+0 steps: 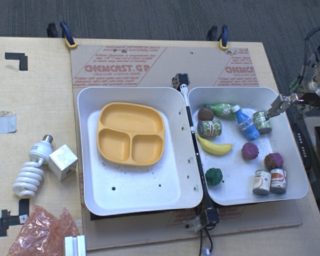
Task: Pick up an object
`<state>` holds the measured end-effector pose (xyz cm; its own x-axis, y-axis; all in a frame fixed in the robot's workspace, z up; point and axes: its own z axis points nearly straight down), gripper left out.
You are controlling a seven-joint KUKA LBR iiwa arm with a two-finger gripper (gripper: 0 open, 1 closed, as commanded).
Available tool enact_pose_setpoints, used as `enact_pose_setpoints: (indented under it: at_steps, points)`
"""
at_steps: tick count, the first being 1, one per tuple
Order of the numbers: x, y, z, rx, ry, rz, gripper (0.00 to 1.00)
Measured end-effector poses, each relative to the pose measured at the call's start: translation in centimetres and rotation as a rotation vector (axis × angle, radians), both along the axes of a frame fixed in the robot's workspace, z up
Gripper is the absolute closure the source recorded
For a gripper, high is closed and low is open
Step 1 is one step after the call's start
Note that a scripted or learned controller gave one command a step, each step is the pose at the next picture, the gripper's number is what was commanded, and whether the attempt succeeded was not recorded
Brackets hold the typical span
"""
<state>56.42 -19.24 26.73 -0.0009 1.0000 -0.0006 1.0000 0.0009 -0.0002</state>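
In the camera view, the gripper [276, 109] reaches in from the right edge of the frame, over the upper right part of the right bin [293, 191]. Its thin fingers slant down and to the left, and their tips meet a small green-labelled can [262, 122] that lies near the bin's upper right wall. The can sits right at the fingertips, touching them or nearly so; whether the claw is spread, pressed together or pinching the can cannot be told from here.

Just left of the can lies a blue bottle [247, 125] with a white cap, tilted. Further left, near the top of the bin, is a green bottle [221, 109], with a brown ball [205, 113] beside it and a green-labelled jar [209, 127] just below that. A banana [214, 146] lies below the jar. A purple ball [249, 151] sits near the bin's middle, a darker plum-coloured ball [274, 160] to its right. A green broccoli-like piece [214, 176] rests near the lower left of the bin. Two small cans [270, 181] stand side by side at the lower right.

The left bin [90, 196] holds a yellow divided tray [131, 134]. On the bench at the left of the frame lie a spiral light bulb [32, 167] and a white cube [63, 161], touching.
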Motion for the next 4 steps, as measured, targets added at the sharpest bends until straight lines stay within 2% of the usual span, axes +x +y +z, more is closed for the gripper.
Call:
enact_pose_setpoints:
  at_steps: [1, 2, 3, 4]
  points:
    - [-3.4, 1.3, -15.0, 0.000, 0.000, -0.002, 0.00]
    - [-6.8, 6.1, -17.5, 0.001, 0.000, -0.001, 0.00]
    - [8.1, 7.0, -16.5, -0.001, 0.001, 0.002, 0.00]
    - [8.9, 8.5, -17.0, -0.005, -0.001, -0.001, 0.00]
